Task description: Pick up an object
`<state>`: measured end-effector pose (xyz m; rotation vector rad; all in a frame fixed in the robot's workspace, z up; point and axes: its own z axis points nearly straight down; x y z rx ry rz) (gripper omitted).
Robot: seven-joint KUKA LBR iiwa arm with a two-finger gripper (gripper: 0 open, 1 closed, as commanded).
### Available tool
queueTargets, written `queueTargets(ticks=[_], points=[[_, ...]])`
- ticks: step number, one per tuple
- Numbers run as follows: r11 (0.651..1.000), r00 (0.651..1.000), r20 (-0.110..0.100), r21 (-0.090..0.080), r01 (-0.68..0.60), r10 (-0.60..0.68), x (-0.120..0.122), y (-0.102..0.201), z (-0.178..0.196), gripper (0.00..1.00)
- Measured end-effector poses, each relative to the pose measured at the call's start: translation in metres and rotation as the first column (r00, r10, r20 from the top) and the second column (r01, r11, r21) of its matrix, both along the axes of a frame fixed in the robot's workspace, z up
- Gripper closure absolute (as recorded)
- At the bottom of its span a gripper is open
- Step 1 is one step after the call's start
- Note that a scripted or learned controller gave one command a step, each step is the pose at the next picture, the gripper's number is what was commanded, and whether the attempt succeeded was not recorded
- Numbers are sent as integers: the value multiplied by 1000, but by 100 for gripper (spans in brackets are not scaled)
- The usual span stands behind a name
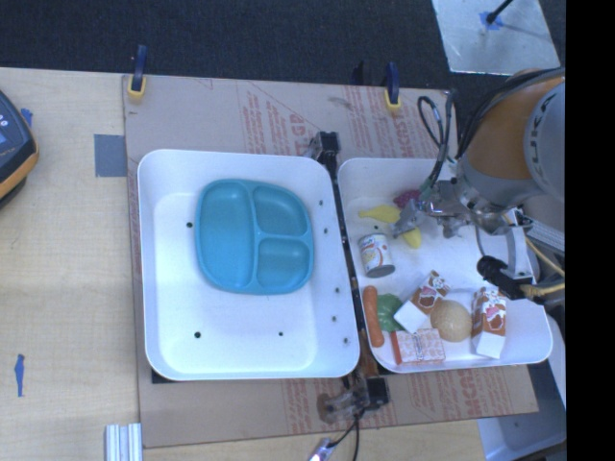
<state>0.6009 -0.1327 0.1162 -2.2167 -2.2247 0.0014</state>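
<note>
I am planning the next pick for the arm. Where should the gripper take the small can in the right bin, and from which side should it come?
Probably from above, closing across the round side wall of the can at mid-length. It seems to lie tilted, with free bin floor to its right. The bin wall and the carrot crowd its left and lower ends.

left bin (163, 353) roomy, right bin (538, 349) crowded

One camera sits fixed high above the surface (67, 257), looking down at a slant on both bins (159, 267), the arm (509, 152) entering at right.
</note>
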Motion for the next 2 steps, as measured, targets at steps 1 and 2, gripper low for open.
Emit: queueTargets(ticks=[1, 2], points=[[1000, 1000, -16, 0, 4, -4, 53, 33, -7, 0], [1000, 999, -31, 3, 9, -9, 48, 3, -29, 0]])
